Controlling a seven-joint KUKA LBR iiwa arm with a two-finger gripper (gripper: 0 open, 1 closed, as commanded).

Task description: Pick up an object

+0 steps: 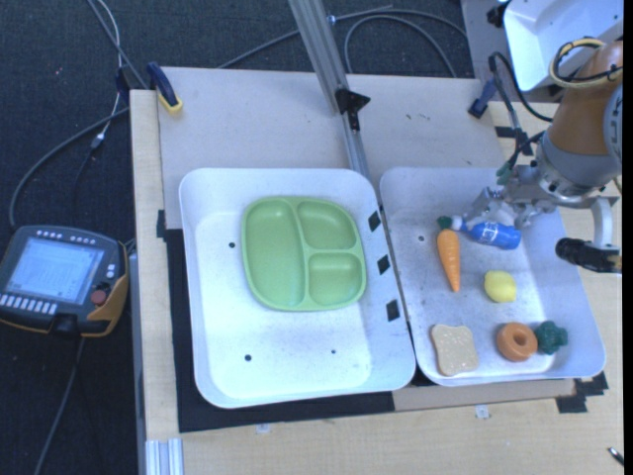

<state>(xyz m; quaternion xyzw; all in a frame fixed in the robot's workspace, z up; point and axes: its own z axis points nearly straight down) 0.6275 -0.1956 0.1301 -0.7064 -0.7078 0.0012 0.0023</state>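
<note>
bread [454, 348] lies nearest, donut [515, 341] beside it in the right bin [584, 310]. gripper [509, 206] is down over the blue bottle [493, 234] above the carrot [449, 258]; whether it's clenched, can't tell.

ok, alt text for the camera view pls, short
The arm's hand sits low over a blue bottle at the back of the right bin, which also holds a carrot, lemon, donut, broccoli and bread slice. A green divided plate lies in the left bin.
</note>
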